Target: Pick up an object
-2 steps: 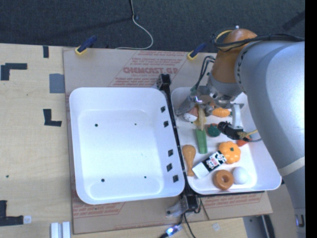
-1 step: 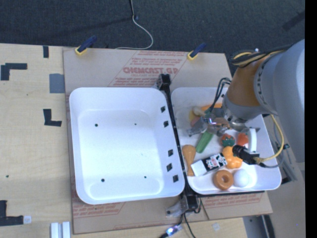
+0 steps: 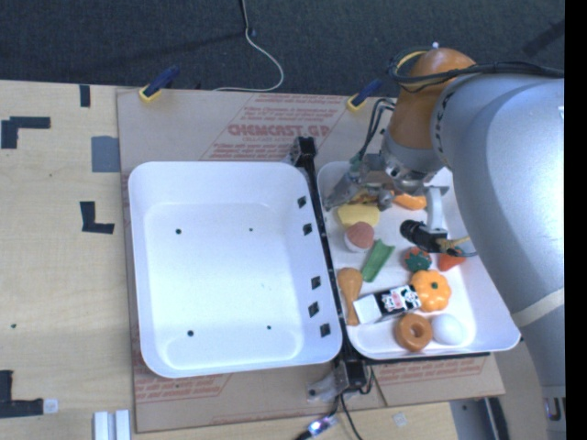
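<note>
My gripper (image 3: 359, 191) reaches down into the far part of the right bin (image 3: 491, 324), just above a yellow toy (image 3: 358, 214) and a pink-red round one (image 3: 359, 236). Its metal fingers (image 3: 344, 191) hang over the yellow piece; nothing is plainly held between them. Further toys lie in this bin: a green pepper-like piece (image 3: 376, 260), an orange pumpkin (image 3: 431, 291), a brown doughnut (image 3: 414, 331), a white egg (image 3: 448, 328), a tan cone shape (image 3: 349, 285), a black and white box (image 3: 390, 302), an orange carrot piece (image 3: 410, 202).
The left bin (image 3: 220, 264) lies beside the right one, with black clips along the shared wall (image 3: 316, 246). The big grey arm (image 3: 500, 154) covers the right bin's far right side. Cardboard (image 3: 266, 126) underlies both bins.
</note>
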Robot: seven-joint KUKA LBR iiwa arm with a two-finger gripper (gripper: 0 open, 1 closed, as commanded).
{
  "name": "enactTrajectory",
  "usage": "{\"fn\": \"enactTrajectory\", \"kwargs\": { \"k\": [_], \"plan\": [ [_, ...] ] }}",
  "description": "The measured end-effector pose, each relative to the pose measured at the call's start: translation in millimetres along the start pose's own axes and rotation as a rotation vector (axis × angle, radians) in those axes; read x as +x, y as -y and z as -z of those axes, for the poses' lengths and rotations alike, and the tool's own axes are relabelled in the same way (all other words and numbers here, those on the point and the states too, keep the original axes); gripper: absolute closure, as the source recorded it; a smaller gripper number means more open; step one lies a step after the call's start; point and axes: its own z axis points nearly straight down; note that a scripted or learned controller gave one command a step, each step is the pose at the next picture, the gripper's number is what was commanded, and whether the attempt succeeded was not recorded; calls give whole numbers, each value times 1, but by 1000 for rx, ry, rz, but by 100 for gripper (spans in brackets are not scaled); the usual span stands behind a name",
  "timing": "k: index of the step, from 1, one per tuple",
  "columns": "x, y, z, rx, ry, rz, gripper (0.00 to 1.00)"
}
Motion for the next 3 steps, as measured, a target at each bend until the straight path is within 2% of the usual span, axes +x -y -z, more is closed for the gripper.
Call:
{"fn": "enactTrajectory", "kwargs": {
  "k": [1, 2, 3],
  "plan": [
    [60, 37, 106, -5, -4, 1, 0],
    [57, 38, 108, 4, -2, -1, 100],
    [114, 21, 207, -9, -5, 3, 100]
  ]
}}
